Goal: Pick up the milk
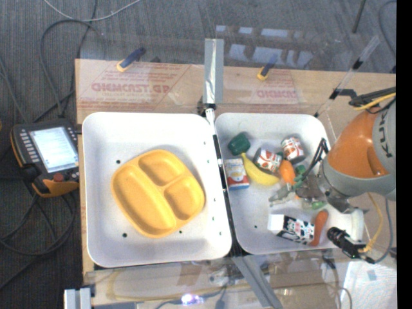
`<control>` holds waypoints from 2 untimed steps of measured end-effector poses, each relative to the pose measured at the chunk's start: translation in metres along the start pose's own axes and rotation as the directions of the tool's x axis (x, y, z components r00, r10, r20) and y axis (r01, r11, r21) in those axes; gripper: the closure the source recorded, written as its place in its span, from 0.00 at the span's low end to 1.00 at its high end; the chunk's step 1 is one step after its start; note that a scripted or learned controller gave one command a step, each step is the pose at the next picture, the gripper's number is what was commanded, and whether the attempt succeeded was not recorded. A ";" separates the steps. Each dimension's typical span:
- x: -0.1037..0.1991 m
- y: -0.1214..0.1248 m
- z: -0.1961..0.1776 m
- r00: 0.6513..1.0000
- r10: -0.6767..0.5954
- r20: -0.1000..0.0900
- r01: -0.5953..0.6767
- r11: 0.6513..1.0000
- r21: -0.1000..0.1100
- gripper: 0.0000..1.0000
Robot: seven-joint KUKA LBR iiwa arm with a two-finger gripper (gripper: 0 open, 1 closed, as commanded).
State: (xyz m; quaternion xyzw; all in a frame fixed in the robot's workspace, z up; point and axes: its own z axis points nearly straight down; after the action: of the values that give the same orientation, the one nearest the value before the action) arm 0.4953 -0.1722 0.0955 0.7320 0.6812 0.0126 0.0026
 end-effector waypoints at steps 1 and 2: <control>-0.006 -0.001 0.000 0.990 -0.141 -0.008 0.141 0.990 0.008 0.00; -0.002 -0.005 0.001 0.969 -0.245 0.008 0.245 0.969 0.008 0.00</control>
State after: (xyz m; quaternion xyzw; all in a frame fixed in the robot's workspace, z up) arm 0.4906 -0.1735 0.0940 0.6423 0.7664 0.0065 0.0044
